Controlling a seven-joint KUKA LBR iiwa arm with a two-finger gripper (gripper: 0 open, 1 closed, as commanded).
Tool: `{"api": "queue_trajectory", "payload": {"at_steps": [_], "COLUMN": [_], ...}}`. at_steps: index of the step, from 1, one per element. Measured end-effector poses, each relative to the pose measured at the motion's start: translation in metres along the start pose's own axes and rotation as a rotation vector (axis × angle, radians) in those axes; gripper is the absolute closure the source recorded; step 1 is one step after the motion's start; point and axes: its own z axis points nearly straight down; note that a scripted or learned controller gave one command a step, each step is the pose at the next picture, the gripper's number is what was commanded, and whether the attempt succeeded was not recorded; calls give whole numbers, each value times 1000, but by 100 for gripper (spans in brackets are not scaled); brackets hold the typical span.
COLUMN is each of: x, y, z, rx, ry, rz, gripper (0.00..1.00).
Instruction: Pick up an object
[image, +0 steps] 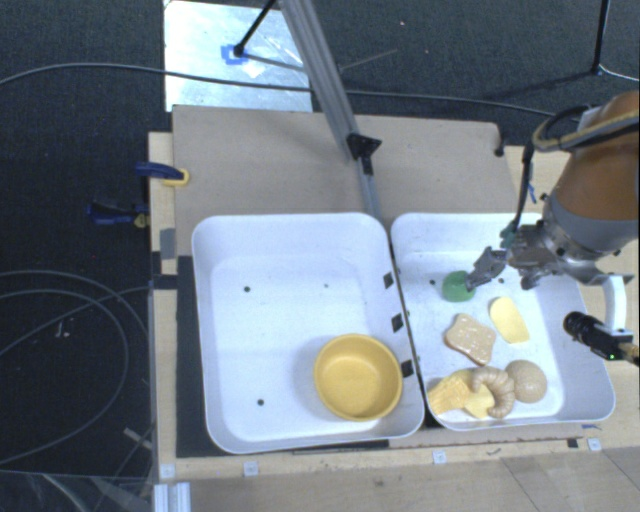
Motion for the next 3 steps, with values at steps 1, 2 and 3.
{"api": "queue_trajectory", "payload": {"at_steps": [1,2,3], "x": [-3,2,1], "y": [1,4,5], "z": [42,85,72], "rx": [0,0,-5], "ry": [0,0,-1], "rz": [1,2,3], "gripper": [0,0,100]}}
